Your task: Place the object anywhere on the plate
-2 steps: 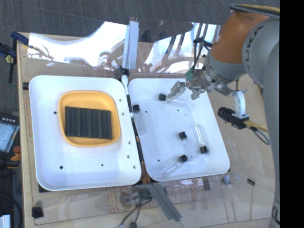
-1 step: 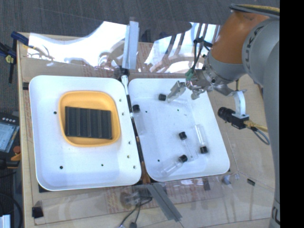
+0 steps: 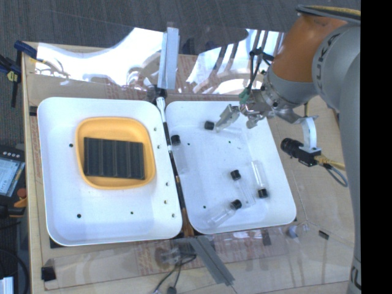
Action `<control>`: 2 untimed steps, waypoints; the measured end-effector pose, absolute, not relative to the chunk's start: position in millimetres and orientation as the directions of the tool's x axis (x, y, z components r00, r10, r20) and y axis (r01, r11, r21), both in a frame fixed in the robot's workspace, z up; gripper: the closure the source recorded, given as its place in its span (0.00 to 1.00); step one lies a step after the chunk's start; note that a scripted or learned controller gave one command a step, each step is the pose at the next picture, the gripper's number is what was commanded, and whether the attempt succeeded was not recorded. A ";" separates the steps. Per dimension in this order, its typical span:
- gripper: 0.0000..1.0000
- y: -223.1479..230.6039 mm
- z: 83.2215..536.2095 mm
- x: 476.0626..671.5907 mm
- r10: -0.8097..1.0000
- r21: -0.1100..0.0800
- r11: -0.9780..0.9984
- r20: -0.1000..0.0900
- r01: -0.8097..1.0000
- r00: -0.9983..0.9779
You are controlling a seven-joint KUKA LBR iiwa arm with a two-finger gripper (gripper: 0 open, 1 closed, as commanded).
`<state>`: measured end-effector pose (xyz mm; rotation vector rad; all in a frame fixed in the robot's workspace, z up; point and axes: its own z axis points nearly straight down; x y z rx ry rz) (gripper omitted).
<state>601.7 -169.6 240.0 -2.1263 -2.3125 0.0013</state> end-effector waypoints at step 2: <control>0.00 -169.6 240.0 601.7 0.996 -0.001 0.084 0.000 0.996 -0.084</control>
